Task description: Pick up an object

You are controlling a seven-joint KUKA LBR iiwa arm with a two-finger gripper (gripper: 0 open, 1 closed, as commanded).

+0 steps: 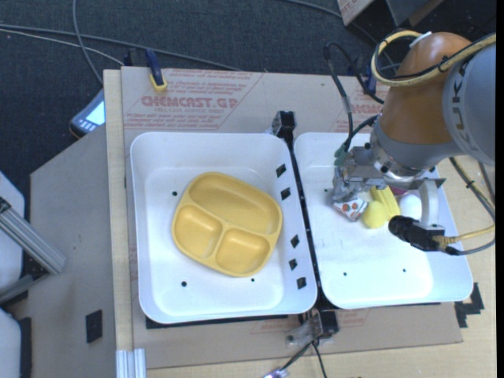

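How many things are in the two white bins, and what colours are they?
Yellow plate with three sections, in the left bin: 1
Yellow thing, in the right bin: 1
White round thing, right bin: 1
Small thing with orange on it, under the gripper: 1
Total I can see: 4. The arm may hide more.

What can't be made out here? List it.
- End effector, camera view: its tips are lost among the small objects, so any hold is unreadable.
- Small yellow object and round white object in the right shallow white bin: partly covered by the arm, too small to identify.
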